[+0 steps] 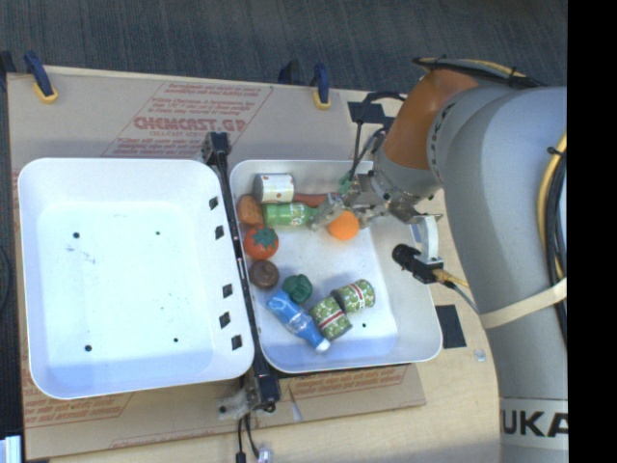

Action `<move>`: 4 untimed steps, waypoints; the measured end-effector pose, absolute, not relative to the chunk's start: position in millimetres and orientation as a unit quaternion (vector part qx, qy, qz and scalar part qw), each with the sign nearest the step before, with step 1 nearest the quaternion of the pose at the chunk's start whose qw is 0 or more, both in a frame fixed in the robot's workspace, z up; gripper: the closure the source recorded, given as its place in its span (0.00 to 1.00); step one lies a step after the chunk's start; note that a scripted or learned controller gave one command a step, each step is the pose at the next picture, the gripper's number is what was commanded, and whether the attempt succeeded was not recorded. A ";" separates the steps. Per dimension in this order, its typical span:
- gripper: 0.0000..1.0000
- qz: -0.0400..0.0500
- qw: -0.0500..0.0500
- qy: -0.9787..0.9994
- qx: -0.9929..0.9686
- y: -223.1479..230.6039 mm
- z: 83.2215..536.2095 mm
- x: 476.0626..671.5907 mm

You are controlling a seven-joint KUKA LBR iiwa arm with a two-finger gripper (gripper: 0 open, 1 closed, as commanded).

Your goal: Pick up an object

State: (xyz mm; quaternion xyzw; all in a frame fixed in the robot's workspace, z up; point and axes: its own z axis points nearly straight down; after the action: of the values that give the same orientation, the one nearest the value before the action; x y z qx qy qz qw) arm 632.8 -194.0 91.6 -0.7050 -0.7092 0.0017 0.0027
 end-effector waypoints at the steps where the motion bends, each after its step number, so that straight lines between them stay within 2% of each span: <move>1: 1.00 0.002 0.003 -0.711 -0.703 -193.9 102.7 633.2; 2: 1.00 -0.001 0.000 -0.710 -0.704 -109.3 224.6 657.9; 3: 1.00 -0.001 0.000 -0.710 -0.704 -52.7 286.9 656.2; 4: 1.00 0.000 0.000 -0.712 -0.702 -52.6 296.7 656.2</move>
State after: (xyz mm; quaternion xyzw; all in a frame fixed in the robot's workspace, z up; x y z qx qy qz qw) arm 656.2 -52.6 296.7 -0.7021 -0.7121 0.0003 0.0005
